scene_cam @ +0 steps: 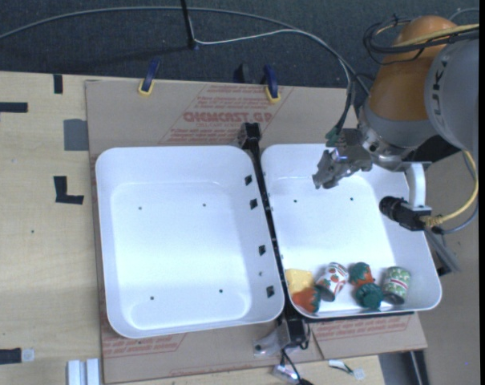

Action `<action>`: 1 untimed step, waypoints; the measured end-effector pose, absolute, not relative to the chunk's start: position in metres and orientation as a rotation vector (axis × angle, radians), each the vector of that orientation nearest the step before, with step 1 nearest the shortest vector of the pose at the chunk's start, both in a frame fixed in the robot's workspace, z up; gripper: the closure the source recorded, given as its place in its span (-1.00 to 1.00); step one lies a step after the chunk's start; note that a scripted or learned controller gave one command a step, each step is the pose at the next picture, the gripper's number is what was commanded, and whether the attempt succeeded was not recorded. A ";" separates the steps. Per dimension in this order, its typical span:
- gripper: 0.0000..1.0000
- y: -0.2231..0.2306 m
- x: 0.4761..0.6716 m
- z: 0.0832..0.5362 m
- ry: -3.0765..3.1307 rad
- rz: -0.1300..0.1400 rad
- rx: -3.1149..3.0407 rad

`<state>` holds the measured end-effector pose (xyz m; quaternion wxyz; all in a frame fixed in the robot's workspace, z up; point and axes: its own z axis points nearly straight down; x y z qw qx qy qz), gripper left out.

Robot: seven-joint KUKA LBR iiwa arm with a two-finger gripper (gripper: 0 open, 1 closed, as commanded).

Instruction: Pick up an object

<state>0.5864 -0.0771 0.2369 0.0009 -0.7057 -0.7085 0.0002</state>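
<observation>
Left bin (122,175) bare white. Right bin (306,175): small objects (346,283) clustered against near wall, likely slid there. Hand (329,171) hovers over far part, well apart from cluster; nothing grasped, finger state unclear.

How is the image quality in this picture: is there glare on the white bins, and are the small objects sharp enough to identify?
In the camera view, the left white plastic bin is bright, its floor nearly washed out; the right white plastic bin shows a soft shadow under the grey gripper; the small colourful toys along its near edge are blurry, so their shapes stay unclear.
</observation>
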 end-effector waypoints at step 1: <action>1.00 -0.021 0.596 0.241 -2.226 -0.001 -2.215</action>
